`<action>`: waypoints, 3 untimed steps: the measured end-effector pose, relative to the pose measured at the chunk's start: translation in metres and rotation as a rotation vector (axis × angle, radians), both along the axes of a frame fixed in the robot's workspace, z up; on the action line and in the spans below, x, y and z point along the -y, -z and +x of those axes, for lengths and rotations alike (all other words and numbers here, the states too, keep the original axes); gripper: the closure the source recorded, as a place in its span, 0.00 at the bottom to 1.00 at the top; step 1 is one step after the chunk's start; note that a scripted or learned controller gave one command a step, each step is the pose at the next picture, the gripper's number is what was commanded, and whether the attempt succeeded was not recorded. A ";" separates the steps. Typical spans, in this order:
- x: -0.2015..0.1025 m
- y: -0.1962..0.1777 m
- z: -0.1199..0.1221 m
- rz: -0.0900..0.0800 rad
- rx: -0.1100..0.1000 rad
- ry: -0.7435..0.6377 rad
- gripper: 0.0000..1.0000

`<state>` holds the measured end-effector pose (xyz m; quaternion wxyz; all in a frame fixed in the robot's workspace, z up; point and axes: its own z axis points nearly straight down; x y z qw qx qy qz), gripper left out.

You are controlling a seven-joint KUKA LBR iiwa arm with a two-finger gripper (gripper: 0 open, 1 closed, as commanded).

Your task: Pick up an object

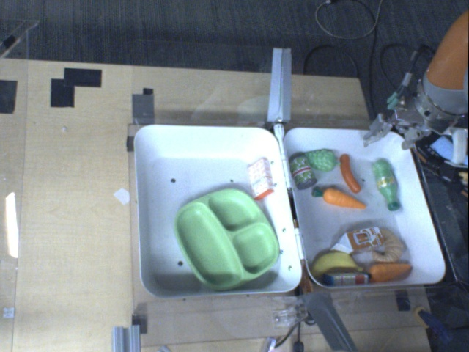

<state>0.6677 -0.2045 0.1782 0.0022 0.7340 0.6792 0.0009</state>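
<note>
Camera view: we saw claw [387, 125] over right bin's [432, 235] top right rim, grasp state we could not tell. Green bottle [385, 183] lay nearby in bin, beside sausage [349, 173] and carrot [342, 197]. Left bin [154, 196] held green tray [226, 236].

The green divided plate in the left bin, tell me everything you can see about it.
The green divided plate is pale green, looks like smooth plastic, with rounded corners and three compartments, all bare. It lies face up, turned at an angle, in the lower middle of the left bin. Nothing touches it but the bin floor; a small carton lies just beyond its upper right corner.
</note>
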 end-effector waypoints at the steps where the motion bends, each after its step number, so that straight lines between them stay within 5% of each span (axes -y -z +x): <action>1: -0.016 0.073 -0.040 0.003 0.005 0.498 0.00; 2: -0.044 0.089 -0.066 0.004 0.000 0.484 0.00; 3: -0.046 0.077 -0.064 0.006 0.005 0.483 1.00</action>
